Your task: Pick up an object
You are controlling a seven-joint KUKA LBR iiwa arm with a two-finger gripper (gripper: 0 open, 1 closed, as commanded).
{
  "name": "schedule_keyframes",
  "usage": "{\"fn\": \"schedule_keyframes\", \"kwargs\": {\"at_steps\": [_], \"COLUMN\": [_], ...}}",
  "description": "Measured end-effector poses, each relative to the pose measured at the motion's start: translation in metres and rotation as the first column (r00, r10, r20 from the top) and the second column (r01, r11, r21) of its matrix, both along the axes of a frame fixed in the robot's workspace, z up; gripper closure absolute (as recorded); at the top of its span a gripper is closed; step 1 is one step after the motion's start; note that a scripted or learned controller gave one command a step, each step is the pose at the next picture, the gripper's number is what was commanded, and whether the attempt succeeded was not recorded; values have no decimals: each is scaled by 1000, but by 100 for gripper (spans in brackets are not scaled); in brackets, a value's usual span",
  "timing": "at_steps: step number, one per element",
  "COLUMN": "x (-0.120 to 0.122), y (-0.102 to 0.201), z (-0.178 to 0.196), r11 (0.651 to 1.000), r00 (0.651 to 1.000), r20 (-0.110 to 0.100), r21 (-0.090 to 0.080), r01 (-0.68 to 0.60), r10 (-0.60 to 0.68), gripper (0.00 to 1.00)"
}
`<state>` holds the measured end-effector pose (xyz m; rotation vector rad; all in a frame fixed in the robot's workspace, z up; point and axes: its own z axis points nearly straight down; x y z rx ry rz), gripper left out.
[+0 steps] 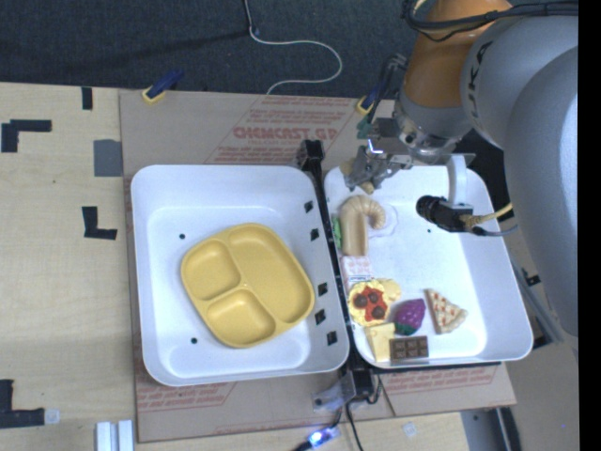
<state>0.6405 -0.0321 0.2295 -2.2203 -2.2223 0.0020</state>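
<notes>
My gripper (364, 178) hangs over the far left part of the right bin (470, 252), just above a tan curved toy, perhaps a croissant or hot dog bun (358, 220). Its fingers are hard to make out against the wrist. Nearer the front of the same bin lie a round pizza-like toy (368, 300), a purple toy (408, 315), a pizza slice (445, 310), a yellow block (378, 342) and a brown chocolate piece (408, 349). A small striped packet (357, 269) lies below the tan toy.
The left bin (160, 214) holds a yellow divided plate (246, 283). Black clips run along the wall between the bins. The grey arm fills the upper right, with a black cable fitting (441, 212) over the right bin. A white cable (291, 45) crosses the dark floor behind.
</notes>
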Motion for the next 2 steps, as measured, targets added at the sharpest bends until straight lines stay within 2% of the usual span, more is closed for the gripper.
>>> {"fn": "schedule_keyframes", "kwargs": {"at_steps": [1, 2], "x": [-3, -4], "y": [-16, 0], "z": [-5, 3], "r11": [1000, 1000], "r00": [1000, 1000], "r20": [-1, 0], "r21": [-1, 0], "r01": [1, -1], "r10": [-1, 1], "gripper": [100, 100]}}
